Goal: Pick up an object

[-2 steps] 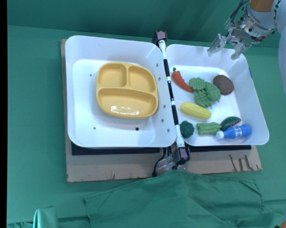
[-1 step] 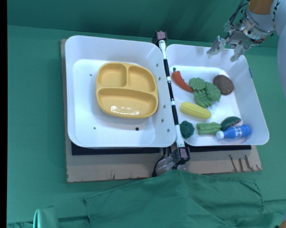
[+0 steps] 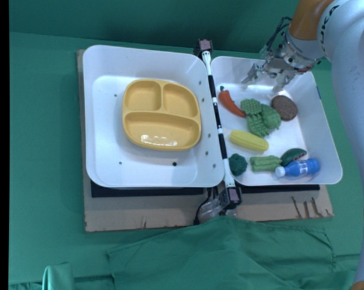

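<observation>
Rumpled green cloth lies closest to our view, well below the pincer, which hangs over the far end of the right white bin with its fingers spread wide and nothing between them. We judge the round brown plastic patty, just below and to the right of it, the easiest target; being round, it has no long axis. To grasp well, we should centre over it, descend straight, and avoid the leafy green toy beside it.
</observation>
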You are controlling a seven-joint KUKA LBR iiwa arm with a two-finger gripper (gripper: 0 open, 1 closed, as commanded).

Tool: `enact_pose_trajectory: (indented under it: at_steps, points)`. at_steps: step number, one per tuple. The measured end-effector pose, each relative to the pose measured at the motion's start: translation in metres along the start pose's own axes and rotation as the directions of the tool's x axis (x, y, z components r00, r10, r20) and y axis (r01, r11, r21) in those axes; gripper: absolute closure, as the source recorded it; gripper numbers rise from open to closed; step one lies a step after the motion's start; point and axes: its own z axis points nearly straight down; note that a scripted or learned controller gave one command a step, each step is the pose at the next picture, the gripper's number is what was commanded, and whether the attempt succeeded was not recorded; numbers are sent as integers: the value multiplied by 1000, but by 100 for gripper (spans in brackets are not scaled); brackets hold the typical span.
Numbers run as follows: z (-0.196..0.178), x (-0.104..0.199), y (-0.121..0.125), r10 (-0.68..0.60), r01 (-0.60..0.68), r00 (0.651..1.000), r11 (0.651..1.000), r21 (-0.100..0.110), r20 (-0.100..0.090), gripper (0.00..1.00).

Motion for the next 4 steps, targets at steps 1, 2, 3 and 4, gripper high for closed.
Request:
enact_pose_trajectory:
  at_steps: [1, 2, 3, 4]
  points:
    - [-62, -37, 4, 5, -5, 1000, 1000, -8, 0, 0]
    - [-1, -35, 2, 3, -3, 1000, 1000, 5, -4, 0]
    - [-17, -35, 3, 3, -3, 1000, 1000, -3, -1, 100]
    - [-14, -26, 6, 5, -5, 1000, 1000, 4, 4, 100]
